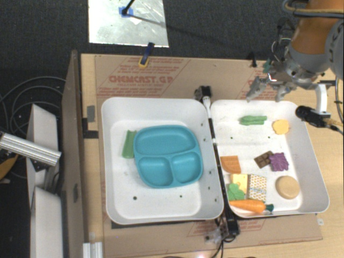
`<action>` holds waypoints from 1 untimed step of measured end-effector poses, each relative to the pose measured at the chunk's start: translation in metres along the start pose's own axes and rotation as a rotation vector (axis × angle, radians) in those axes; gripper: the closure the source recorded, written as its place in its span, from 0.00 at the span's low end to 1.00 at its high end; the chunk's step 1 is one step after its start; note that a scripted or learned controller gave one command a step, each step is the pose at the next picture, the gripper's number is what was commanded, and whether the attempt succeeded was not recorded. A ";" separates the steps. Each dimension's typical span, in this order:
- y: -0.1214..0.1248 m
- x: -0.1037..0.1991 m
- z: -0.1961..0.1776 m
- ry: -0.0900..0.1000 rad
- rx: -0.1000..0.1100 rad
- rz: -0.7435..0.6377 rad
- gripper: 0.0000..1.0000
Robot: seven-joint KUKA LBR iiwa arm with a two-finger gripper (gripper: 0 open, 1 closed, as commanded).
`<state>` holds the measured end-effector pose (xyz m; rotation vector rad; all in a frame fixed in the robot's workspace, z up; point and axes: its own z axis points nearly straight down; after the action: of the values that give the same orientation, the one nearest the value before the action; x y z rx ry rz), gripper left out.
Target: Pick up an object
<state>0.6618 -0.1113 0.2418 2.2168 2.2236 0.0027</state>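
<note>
End effector: the end effector (267,92) hangs above the far edge of the right bin (314,160), its two fingers spread apart with nothing between them; released, which suits a pick not yet begun.
Arm: the grey arm with its orange band (317,15) reaches in over the counter's far right corner, so the wrist stays off the toys below.
Nearest target: a green bean-like toy (252,120) lies flat near the right bin's far edge, just below the spread fingers; it looks the likeliest pick.
Other candidates: a yellow round piece (280,126) sits just beside it toward the right wall; a brown block (263,158) touches a purple cluster (278,161) mid-bin; a tan disc (287,187) lies near the right front corner.
Crowded corner: an orange carrot (249,206) lies along the front edge among tightly packed pieces, probably harder to grasp cleanly.
Left bin: the left bin (115,144) carries a blue divided tray (167,156) at its centre with a green strip (128,143) against its left side.
</note>
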 end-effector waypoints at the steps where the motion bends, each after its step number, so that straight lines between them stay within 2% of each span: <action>1: 0.007 -0.018 0.141 -0.002 -0.003 0.001 0.00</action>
<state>0.6693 -0.1290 0.1006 2.2152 2.2202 0.0043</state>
